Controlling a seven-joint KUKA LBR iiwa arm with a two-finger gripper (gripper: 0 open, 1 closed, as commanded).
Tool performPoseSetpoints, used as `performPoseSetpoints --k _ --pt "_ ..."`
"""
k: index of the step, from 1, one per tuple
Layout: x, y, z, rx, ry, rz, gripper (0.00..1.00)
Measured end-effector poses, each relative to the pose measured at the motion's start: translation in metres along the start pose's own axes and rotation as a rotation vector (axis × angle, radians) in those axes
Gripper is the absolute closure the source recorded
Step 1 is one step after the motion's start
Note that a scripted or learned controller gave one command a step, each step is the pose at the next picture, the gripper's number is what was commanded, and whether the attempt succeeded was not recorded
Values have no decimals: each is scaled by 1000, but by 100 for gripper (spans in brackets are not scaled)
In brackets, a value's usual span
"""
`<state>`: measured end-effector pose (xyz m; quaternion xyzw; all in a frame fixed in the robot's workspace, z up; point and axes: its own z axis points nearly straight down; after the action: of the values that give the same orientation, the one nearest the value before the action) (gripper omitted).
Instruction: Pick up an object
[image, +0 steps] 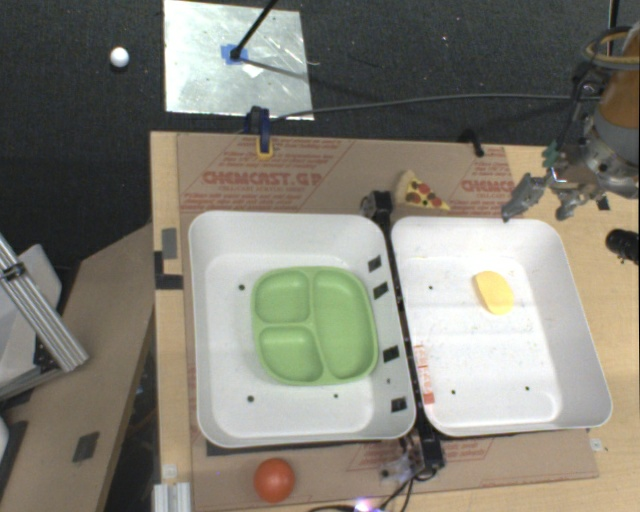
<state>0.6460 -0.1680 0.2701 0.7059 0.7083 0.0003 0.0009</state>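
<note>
Yellow block (493, 292) lies alone in the right bin (560, 400), upper middle.
Camera view: the gripper (540, 195) hangs open and empty above the bin's far rim; it should centre over the block, then descend straight.

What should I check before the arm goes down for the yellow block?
1. Target in reach: yellow block lies in the right bin, nothing touching it. Ok.
2. End effector empty: nothing between its fingers. Ok.
3. Fingers spread for a grasp: they look apart. Ok.
4. Alignment: end effector sits over the bin's far right rim, not above the block. Not ok.
5. Descent path: bare bin floor around the block. Ok.
6. Height above the block: cannot tell from one slanted view.
</note>
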Motion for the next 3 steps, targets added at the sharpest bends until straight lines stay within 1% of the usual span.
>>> performPoseSetpoints --k 1,2,3 --pt "4 2 41 1 0 -2 0" --pt "4 2 103 3 1 1 0" --pt "-2 -1 148 3 1 2 0"
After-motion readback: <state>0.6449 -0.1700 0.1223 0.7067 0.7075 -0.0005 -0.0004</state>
